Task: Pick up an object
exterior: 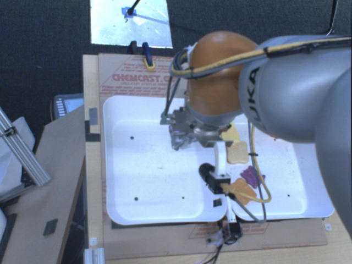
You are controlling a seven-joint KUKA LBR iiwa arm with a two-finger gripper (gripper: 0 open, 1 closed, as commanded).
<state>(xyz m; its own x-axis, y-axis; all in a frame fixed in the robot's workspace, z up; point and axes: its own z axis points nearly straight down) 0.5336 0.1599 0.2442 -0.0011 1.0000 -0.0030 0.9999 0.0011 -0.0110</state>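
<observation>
1. My arm (297, 92): grey, with an orange band (217, 70), entering from the right and covering much of the right bin.
2. Brown board (132, 81): printed in red, lying under both bins.
3. Left bin (143, 164): white and shallow, with a few small dark dots on its floor.
4. Right bin (291, 186): white, touching the left bin's side; all the loose pieces lie in it.
5. My gripper (179, 136): grey metal, over the left bin's right part, close to the shared wall. Wide or narrow, I cannot tell; nothing seen in its hold.
6. Tan toast-shaped slice (237, 154): right bin, just past the shared wall.
7. Orange piece (243, 190): right bin, near the front rim.
8. Purple piece (252, 176): between slice and orange piece, touching the latter.
9. Yellow piece (232, 132): just behind the slice, partly under my wrist.
</observation>
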